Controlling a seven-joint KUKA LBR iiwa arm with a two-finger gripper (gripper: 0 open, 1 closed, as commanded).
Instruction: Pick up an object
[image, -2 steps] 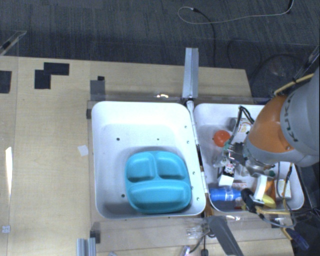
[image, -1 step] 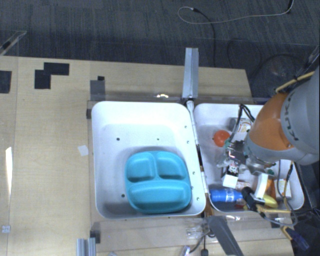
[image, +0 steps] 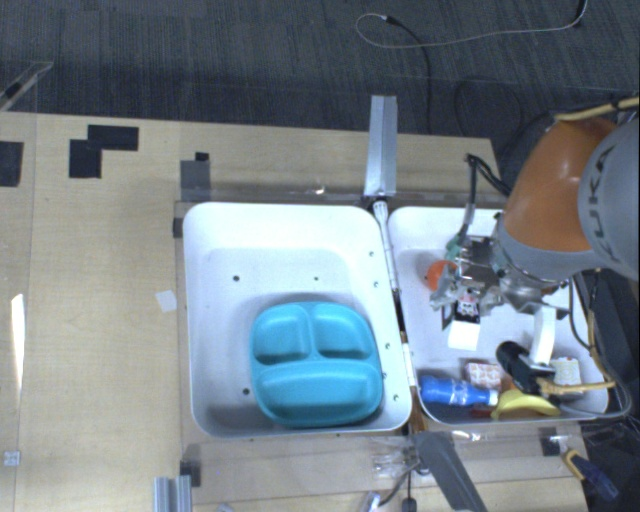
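Left bin (image: 225, 250): just the blue tray (image: 315, 362), lower middle of the frame. It's too wide and flat for a pinch, so skip it.

Right bin (image: 420, 245): the arm (image: 560, 200) comes in from the right edge. The gripper (image: 463, 292) is low over the bin's middle; can't tell if it's open or closed, and nothing is visibly held.

Clutter along the lower wall: bottle (image: 455, 392), banana (image: 525, 405), small box (image: 485, 375), all packed close.

Likely target is the white block (image: 463, 335), just below the gripper in the frame and standing clear of the rest. The orange bit (image: 438, 272) at the gripper's upper left is the fallback.

For a clean pick, centre over the block, square the jaws to its short sides, then descend straight. Stay off the box below it and confirm the hold before lifting.
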